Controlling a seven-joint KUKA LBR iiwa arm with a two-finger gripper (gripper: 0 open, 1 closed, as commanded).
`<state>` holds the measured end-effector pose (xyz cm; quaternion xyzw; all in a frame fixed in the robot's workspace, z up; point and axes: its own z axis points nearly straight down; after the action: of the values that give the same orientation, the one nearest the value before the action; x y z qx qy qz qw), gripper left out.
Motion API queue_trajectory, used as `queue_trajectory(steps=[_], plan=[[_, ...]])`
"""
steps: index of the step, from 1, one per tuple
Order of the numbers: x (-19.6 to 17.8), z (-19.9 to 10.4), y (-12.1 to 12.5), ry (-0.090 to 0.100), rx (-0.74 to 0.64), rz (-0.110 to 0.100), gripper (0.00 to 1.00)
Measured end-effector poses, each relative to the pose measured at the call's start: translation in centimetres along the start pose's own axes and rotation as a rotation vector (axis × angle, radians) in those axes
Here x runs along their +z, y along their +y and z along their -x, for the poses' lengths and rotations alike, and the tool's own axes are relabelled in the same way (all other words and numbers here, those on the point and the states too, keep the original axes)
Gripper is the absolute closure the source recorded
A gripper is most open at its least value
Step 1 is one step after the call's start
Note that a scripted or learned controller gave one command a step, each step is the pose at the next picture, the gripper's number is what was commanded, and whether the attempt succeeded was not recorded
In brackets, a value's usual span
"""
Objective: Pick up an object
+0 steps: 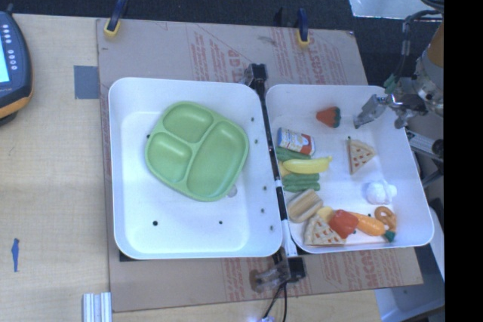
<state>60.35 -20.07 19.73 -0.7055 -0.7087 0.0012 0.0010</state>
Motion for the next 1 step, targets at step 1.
queue_trajectory(steps=[1], plan=[[7.44, 0.47, -2.72, 0.002, 0.001, -0.008, 0.00]])
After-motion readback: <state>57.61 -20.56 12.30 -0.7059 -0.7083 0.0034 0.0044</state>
